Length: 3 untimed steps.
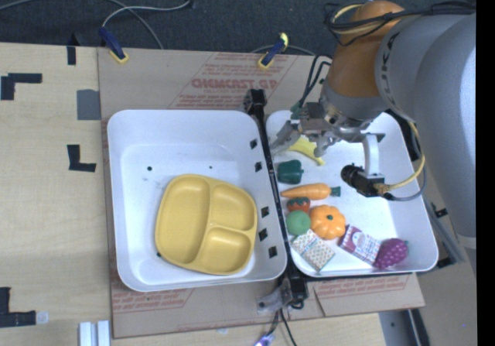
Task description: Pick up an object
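Gripper (308, 138), finger state indiscernible, poised directly over yellow banana (309, 152) at right bin's (414, 182) far end.

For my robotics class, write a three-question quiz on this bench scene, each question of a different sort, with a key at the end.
1. True or false: the yellow divided plate lies in the same bin as the toy carrot.
2. Multiple choice: what lies nearest the gripper? A) purple grapes B) yellow banana C) orange pumpkin
3. Fill in: the right bin holds the toy foods; the left bin holds one ____.

Key:
1. False; the plate is in the left bin, the carrot in the right.
2. B
3. plate
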Motion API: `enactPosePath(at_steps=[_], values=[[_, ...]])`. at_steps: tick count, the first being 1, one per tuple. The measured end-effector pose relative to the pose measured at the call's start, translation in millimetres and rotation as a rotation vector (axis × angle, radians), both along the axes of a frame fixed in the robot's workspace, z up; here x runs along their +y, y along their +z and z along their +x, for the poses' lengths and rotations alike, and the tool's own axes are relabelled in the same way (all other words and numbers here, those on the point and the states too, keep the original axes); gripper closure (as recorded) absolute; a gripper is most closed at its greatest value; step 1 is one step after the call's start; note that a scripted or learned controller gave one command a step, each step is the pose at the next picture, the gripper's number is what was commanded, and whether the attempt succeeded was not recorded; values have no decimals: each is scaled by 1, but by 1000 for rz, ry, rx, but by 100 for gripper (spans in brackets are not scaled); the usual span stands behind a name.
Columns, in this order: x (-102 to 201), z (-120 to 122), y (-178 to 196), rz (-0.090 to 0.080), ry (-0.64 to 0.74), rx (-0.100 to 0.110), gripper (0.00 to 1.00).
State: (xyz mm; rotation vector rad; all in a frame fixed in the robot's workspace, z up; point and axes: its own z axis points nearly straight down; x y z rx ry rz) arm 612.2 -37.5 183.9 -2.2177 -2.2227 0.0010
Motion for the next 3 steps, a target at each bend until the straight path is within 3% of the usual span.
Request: enactPosePath(at_steps=[1, 2, 3], values=[[-59, -9, -53, -2, -3, 1, 0], [-59, 57, -99, -2, 1, -4, 0], [-59, 57, -89, -4, 2, -3, 100]])
